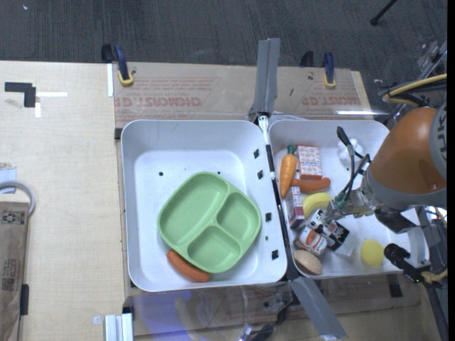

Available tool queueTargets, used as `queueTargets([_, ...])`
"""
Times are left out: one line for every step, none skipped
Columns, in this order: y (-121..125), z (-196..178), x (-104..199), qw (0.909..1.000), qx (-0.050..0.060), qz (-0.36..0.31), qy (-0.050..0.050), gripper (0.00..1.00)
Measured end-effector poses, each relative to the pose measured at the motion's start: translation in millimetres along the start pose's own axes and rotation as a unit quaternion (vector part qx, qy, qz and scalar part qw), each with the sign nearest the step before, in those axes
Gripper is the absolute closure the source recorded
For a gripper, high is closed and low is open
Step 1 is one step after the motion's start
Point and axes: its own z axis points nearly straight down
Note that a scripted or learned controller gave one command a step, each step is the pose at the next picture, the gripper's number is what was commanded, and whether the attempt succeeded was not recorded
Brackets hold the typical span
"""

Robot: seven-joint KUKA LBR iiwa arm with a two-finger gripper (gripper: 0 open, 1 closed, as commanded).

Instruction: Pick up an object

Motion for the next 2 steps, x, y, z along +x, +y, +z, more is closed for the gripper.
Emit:
queueTargets([11.6,-121.0,79.8,0.9991,0.02,0.038,0.001,1.0])
queueTargets([11.5,-121.0,79.7,0.9991,0.02,0.038,0.001,0.0])
